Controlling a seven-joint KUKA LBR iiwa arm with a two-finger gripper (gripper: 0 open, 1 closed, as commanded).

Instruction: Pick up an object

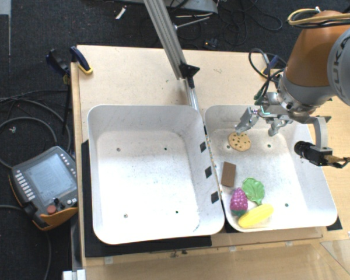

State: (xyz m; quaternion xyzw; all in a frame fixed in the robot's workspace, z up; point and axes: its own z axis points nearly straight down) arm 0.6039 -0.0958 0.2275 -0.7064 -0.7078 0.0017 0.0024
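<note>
The gripper (260,123) hangs over the far part of the right bin (315,206), at the end of the grey arm with the orange band (312,57). Its two fingers stand apart, one at the left (245,121) and one at the right (275,127), and nothing is between them.

Just below the left finger, a little toward the near side, a round cookie (240,142) with dark chips lies flat on the bin floor. It is close to the finger tip, but I cannot tell if they touch — from this slanted look the height of the gripper above the floor is not clear.

Further from the jaws, toward the near side of the same bin, there is a small brown block (228,174) (maybe a chocolate piece) beside the dividing wall. Still nearer to the front edge, three toy foods lie together: a purple bunch of grapes (239,200), a green leafy piece (254,189) touching it on the right, and a yellow piece (255,216) — it looks like a corn or a banana — just in front of both.

The left bin (105,121) is well apart from the jaws, on the other side of the wall.
</note>
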